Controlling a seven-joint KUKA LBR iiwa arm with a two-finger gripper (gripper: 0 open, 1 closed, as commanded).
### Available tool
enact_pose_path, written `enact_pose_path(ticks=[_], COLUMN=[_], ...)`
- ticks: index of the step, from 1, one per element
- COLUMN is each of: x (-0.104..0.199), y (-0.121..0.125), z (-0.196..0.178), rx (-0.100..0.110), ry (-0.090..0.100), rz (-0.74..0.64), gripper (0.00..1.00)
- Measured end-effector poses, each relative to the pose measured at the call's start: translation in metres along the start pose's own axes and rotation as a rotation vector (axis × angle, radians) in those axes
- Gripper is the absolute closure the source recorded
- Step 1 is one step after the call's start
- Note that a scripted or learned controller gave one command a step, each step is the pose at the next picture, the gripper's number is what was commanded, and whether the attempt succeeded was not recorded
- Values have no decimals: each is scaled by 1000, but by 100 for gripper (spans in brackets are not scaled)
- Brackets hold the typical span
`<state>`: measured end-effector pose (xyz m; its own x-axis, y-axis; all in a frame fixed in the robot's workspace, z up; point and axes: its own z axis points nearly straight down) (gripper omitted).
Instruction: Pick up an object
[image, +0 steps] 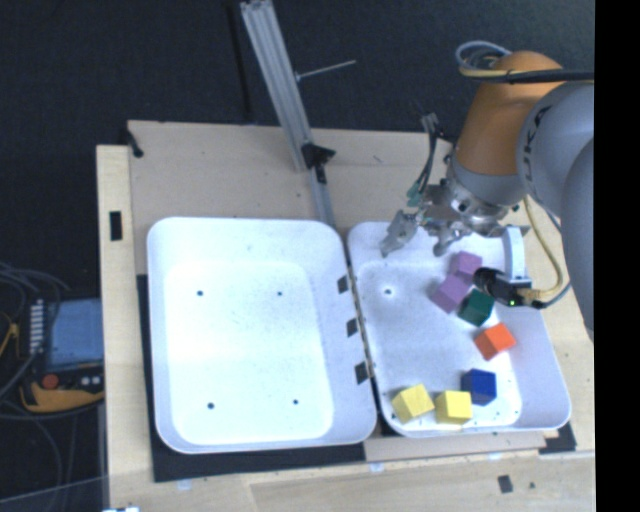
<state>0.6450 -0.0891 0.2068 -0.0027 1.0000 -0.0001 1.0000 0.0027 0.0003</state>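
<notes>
A: Where is the gripper (422, 232) sitting?

B: It is hanging over the far edge of the right bin (400, 330), below the orange band of the arm (505, 120). Its fingers are standing spread apart, and nothing is lying between them.

A: Where are the objects lying?

B: All are resting in the right bin. Two purple blocks (458, 280) are touching near the far right side. A green block (477, 307) is sitting just beside them, with an orange block (494, 341) nearer the camera. A blue block (480, 385) and two yellow blocks (431, 404) are lying along the near edge.

A: Is the gripper touching any block?

B: It appears to be apart from them, though the slanted view is making height hard to judge. The left bin (250, 330) is sitting alongside.
</notes>
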Motion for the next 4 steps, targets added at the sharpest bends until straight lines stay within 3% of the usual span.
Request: enact_pose_path(ticks=[1,3,4], x=[0,-4,-5], y=[0,7,9], z=[0,111,96], rx=[0,4,-5], ry=[0,-1,-2], rz=[0,3,6], gripper=[0,0,100])
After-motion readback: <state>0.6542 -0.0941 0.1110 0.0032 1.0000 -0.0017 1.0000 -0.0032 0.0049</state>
